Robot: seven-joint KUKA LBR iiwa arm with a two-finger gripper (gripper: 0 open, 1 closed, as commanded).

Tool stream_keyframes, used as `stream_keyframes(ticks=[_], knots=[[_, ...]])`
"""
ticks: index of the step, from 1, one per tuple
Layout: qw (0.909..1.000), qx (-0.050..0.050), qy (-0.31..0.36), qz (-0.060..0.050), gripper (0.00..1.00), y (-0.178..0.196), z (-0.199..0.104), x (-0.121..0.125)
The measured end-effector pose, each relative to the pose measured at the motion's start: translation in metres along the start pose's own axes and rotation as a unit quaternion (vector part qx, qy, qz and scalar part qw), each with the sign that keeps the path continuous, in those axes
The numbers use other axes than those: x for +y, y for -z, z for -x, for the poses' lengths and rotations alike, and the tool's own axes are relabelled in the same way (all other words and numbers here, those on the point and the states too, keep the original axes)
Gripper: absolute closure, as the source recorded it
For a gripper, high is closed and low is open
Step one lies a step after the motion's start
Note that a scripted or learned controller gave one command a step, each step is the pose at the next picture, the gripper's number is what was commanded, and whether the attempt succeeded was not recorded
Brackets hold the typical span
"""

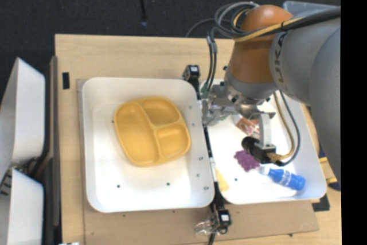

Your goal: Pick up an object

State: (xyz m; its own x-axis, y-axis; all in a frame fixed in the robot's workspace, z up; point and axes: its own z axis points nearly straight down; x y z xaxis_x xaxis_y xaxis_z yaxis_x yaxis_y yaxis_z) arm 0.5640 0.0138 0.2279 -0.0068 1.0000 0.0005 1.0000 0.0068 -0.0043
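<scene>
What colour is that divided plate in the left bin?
Yellow-orange: the three-compartment plastic plate, seen clearly in the camera view.

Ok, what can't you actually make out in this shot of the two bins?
- Gripper: in the camera view the arm's orange band and wrist cover most of it, so its fingers can't be judged.
- Right bin: the arm hides its upper part and whatever lies there.
- Pinkish thing: half under the wrist, too small to identify.
- Purple thing: too blurred to name.
</scene>
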Motion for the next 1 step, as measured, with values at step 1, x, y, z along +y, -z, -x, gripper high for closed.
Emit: stream_keyframes(ticks=[1], knots=[[1.0,0.0,0.001,0.002,1.0,0.0095,-0.0431,-0.0044]])
